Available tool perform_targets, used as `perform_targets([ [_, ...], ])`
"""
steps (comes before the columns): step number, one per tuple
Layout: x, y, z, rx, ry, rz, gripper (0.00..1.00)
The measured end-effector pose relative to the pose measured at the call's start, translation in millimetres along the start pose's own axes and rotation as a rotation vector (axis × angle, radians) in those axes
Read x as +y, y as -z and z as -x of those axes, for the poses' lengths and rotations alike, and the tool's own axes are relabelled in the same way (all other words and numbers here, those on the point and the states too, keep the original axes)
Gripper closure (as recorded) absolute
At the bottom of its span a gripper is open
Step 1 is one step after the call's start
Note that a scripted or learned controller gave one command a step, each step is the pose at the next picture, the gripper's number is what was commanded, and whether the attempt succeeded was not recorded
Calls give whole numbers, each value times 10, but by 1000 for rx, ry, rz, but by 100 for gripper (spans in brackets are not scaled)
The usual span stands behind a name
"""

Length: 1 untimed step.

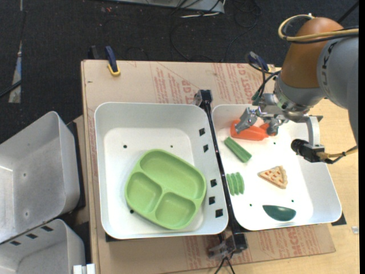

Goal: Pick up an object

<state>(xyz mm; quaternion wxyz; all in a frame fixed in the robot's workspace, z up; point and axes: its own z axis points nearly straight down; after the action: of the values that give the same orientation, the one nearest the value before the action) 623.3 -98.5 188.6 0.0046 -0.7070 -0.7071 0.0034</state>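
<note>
Tool [260,120] down at 12 o'clock of right bin [319,178], fingers spread wide astride orange piece [250,132]; prob. grasp step; next needs closing, then lift.

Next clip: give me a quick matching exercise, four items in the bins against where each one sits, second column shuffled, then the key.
Items
1. green divided plate
2. orange piece
3. pizza slice
4. dark green piece

Places
A. right bin, near its front edge
B. left bin
C. right bin, at the back, just under the pincer
D. right bin, about the middle, toward its right side

Pairs: 1-B, 2-C, 3-D, 4-A
</note>
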Motion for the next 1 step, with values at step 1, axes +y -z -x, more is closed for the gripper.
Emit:
perform_targets([
  [1, 26, 56, 1, -2, 1, 11, 0],
])
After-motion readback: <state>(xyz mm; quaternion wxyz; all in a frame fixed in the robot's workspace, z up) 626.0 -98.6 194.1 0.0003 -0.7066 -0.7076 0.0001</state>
